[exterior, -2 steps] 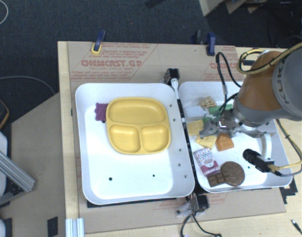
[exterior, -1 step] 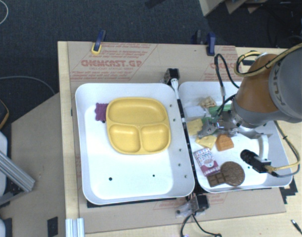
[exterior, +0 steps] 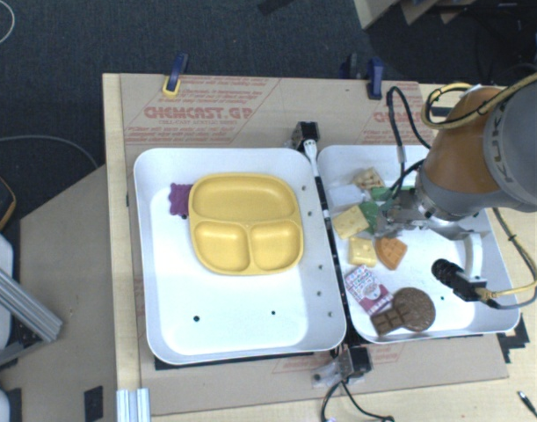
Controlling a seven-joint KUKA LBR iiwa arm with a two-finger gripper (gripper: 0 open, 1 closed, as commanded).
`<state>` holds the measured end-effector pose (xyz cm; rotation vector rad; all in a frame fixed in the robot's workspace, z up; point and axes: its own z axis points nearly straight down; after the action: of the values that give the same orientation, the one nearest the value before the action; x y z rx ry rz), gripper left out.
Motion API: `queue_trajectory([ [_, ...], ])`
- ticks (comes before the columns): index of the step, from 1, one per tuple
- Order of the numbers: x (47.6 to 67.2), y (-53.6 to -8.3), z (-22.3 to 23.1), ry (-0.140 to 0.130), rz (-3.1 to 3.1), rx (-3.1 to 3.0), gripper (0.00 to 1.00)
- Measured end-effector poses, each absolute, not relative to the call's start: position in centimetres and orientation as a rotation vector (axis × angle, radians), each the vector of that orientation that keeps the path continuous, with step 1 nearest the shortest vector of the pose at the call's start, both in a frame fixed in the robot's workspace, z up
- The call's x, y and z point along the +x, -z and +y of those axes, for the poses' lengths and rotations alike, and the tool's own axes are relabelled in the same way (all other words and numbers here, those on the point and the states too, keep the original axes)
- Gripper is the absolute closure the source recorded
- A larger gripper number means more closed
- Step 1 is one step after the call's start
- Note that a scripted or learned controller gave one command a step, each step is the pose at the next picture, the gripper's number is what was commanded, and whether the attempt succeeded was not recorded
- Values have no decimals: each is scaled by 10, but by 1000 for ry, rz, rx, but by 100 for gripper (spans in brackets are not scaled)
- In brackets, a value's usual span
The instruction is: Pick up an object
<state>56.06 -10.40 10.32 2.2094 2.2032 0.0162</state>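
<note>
1. Objects for picking lie in both bins: at centre left of the frame, the left bin holds a yellow divided tray with one long compartment above two smaller ones, lying flat in the bin's upper half.
2. A purple item pokes out from the tray's upper left edge, touching it; its shape is mostly hidden.
3. The right bin, at centre right of the frame, holds a cluster of small food-like pieces.
4. A pale yellow wedge lies near the bin's left wall, with a second pale yellow block just below it.
5. A tan biscuit-like piece sits near the top of the bin, and a green piece lies between it and the wedge.
6. An orange piece rests just beside the lower yellow block.
7. A red-and-white packet lies lower down, and a round brown cookie with a dark brown bar sits at the bin's lower edge.
8. The gripper hangs low over the cluster, right beside the green piece and above the orange piece; whether it is parted or closed cannot be told, nor whether it grasps anything.
9. The grey arm with its orange band enters from the right of the frame.
</note>
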Motion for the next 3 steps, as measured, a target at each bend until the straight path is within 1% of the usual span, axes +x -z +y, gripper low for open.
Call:
queue_trajectory([
  [1,558,-144,-106,-1,2221,2220,100],
  [2,552,-202,-110,-5,2218,2217,100],
  [3,553,-226,-110,-3,2220,2217,100],
])
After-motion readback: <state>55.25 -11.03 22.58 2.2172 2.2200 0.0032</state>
